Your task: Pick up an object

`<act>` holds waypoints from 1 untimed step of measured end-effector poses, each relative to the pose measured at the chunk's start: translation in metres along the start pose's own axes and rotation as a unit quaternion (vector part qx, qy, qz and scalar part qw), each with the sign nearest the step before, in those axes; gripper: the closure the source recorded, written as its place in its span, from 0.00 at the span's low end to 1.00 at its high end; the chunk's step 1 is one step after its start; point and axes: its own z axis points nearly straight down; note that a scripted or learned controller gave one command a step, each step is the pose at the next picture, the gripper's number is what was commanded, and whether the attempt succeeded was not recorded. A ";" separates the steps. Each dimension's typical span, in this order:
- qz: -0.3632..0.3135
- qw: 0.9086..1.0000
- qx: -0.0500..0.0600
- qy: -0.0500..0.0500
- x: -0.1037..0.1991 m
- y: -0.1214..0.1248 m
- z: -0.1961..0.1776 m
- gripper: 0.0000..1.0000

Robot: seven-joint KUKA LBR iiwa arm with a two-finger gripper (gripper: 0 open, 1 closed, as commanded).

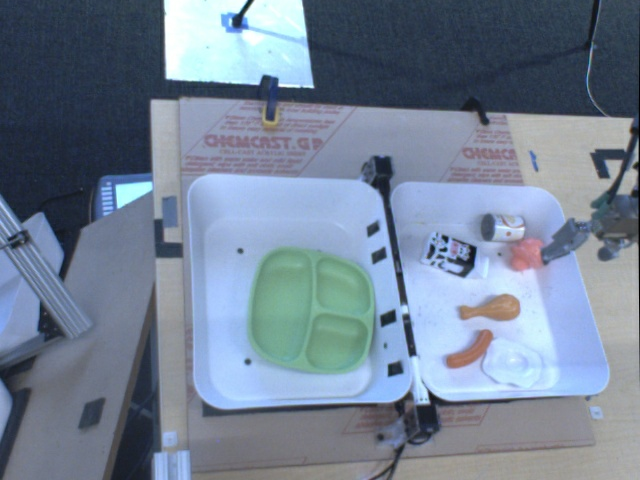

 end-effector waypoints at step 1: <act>-0.001 1.000 -0.004 -0.001 0.000 0.002 -0.004 0.00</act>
